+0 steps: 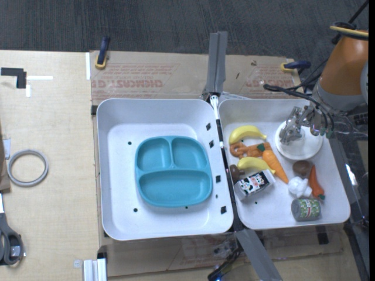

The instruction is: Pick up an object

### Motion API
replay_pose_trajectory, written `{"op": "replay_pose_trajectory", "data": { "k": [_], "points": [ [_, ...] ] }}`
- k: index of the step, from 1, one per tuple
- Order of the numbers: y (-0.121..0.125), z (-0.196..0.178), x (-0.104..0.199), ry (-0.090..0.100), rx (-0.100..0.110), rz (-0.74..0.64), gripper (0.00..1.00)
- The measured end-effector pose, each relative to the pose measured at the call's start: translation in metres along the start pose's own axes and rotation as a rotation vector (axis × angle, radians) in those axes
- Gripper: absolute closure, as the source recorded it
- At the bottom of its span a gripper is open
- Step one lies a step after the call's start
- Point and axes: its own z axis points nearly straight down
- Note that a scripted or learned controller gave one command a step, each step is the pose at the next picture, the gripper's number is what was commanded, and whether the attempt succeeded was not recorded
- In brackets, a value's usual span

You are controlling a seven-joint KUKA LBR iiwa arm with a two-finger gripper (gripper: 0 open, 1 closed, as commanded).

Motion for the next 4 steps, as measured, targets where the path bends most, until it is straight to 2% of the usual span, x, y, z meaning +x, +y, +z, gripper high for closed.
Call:
{"op": "replay_pose_trajectory", "data": {
  "k": [1, 2, 3, 4],
  "points": [
    [0.0, -0.001, 0.0, -0.001, 0.001, 0.0, 0.0],
    [0.068, 0.015, 0.034, -0.001, 0.001, -0.091, 0.0],
    [-0.018, 0.0, 0.049, 0.004, -0.004, -0.047, 0.0],
    [0.034, 0.02, 0.077, 0.002, 0.001, 0.083, 0.0]
  ]
}}
